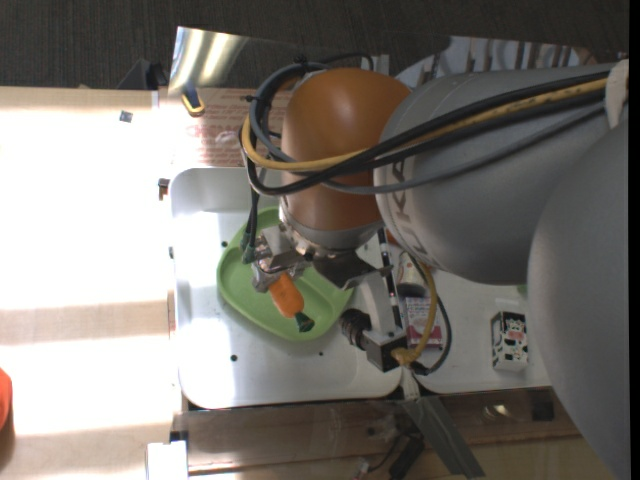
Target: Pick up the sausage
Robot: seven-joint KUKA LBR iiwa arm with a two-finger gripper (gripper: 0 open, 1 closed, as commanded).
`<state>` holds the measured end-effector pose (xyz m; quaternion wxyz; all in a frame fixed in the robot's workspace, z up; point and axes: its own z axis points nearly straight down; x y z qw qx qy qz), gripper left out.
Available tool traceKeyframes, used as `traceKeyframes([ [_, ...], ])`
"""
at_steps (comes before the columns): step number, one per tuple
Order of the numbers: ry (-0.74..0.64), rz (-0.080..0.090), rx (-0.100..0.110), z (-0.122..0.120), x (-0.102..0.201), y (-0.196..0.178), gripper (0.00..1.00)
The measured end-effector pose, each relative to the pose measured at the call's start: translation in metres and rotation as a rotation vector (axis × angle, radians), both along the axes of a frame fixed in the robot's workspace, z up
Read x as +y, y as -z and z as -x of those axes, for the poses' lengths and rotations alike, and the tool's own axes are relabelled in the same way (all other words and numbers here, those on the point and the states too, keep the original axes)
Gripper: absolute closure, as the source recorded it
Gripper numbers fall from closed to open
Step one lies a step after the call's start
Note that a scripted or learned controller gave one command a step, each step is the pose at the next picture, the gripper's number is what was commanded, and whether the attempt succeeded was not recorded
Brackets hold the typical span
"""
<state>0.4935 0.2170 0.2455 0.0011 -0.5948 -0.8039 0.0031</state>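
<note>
The arm (480,148) hides much of the white bin (200,348) and part of the green plate (245,293). The frame's left edge cuts an orange object (4,400).

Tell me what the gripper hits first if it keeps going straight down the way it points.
Most likely the orange carrot-like piece lying on the green plate in the white bin. The gripper sits right above it, though depth is hard to judge from this slant.

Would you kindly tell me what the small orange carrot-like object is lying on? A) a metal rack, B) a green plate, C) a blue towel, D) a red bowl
B: the orange object lies on the green plate, which sits in the white bin beneath the arm's wrist.
</note>
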Motion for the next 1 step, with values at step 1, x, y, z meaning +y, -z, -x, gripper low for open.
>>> traceKeyframes([
  [1, -0.258, -0.001, -0.005, -0.0914, -0.0043, -0.1108, 1.00],
])
